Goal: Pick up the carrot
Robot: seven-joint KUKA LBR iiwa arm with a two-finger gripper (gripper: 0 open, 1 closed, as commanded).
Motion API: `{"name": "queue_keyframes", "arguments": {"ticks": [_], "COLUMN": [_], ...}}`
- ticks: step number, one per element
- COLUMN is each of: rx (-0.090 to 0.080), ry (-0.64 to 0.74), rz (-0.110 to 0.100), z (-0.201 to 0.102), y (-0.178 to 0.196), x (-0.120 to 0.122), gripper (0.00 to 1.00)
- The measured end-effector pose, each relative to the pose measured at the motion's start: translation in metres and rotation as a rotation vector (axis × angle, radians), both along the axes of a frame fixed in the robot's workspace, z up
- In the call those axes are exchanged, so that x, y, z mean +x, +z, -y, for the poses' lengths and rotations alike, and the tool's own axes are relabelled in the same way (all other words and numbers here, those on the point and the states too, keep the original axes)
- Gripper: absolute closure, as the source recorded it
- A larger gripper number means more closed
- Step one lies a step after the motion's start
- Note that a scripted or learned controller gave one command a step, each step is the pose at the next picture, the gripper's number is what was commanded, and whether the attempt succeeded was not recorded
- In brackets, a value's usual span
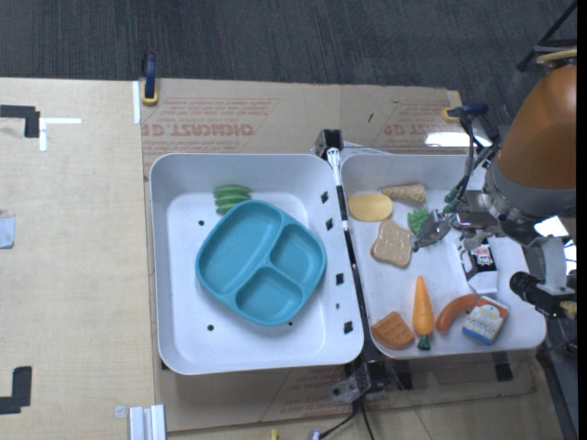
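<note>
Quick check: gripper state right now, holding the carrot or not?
Gripper: open or shut cannot be told from this view; it sits by the green item, apart from the carrot, which lies in the right bin.

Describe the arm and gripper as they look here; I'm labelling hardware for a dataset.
The arm comes in from the right: a rounded grey body with a broad orange band above the wrist. Dark cables run along it near the wrist. The gripper is a small metallic assembly, silver and dark grey, ending in two thin fingers. A black-and-white box-like part sits lower on the wrist.

Carrot (421, 304) flanked close by sausage (453, 311), cracker (393, 330); above clear.
</note>
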State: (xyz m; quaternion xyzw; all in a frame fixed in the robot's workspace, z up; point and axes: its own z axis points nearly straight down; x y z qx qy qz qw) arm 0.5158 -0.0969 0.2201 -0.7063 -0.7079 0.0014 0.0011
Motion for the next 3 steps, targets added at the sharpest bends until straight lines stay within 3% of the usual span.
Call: {"name": "queue_keyframes", "arguments": {"ticks": [1,2,3], "rx": [0.001,0.002,0.001], "ry": [0.194,0.034,0.028], "rz": [0.001,0.002,0.005], "z": [0.014,0.003,0.004], "y": [-0.107,-0.128,-0.12], "x": [-0.008,-0.037,-0.036], "gripper": [0.0,0.0,1.0]}}
